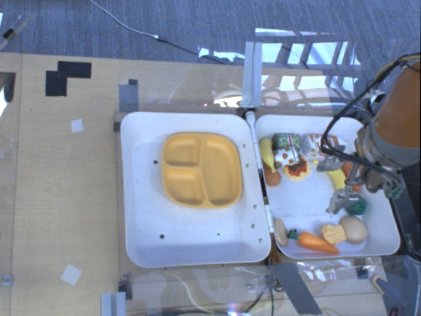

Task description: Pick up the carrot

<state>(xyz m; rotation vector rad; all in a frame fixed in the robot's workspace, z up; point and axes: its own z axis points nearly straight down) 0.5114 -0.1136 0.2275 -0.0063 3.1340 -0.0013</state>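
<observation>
So far the job looks like it has hardly begun. The carrot [315, 242] lies flat near the front edge of the right bin [388, 245], with its green end pointing toward the left bin [141, 242], and nothing is touching it. The gripper [339, 203] hangs over the right bin, a bit farther back than the carrot and toward the arm's side. I cannot tell what its tips are doing, because they are small and blurry from where I stand, but no carrot is in them. Right beside the carrot sit a yellow block toy [333, 233] and a round tan ball [353, 230], so it is a crowded corner. More toy food sits at the back of that bin, like a banana [266, 153]. In the left bin rests a yellow plate [200, 170] with three parts. I think everything is left to do: move over the carrot, go down, grab it, and lift it up.
</observation>
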